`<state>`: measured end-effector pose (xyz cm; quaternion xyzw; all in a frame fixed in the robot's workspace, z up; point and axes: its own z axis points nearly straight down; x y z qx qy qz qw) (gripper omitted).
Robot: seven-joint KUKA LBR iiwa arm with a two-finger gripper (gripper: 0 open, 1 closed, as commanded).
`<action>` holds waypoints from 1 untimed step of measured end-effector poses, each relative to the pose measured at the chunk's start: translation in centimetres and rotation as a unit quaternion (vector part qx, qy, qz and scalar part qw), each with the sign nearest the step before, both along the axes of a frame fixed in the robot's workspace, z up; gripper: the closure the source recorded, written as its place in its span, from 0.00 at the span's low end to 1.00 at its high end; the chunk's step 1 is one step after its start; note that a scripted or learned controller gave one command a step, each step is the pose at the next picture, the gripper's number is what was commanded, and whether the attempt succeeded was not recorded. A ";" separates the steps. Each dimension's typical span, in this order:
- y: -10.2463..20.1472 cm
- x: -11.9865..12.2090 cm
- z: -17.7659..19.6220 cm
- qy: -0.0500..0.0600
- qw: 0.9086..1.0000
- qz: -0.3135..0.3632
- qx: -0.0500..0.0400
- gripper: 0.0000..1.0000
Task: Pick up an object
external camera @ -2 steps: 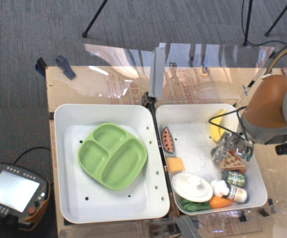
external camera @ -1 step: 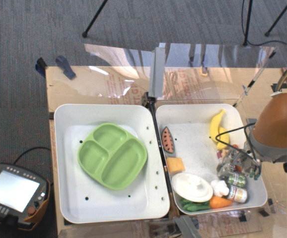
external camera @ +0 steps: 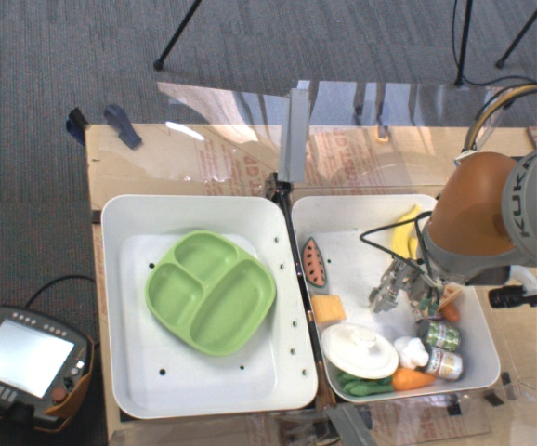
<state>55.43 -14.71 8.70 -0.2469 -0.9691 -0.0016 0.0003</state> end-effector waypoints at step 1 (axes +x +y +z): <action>-4.4 -4.1 0.0 0.001 0.999 0.038 -0.001 0.00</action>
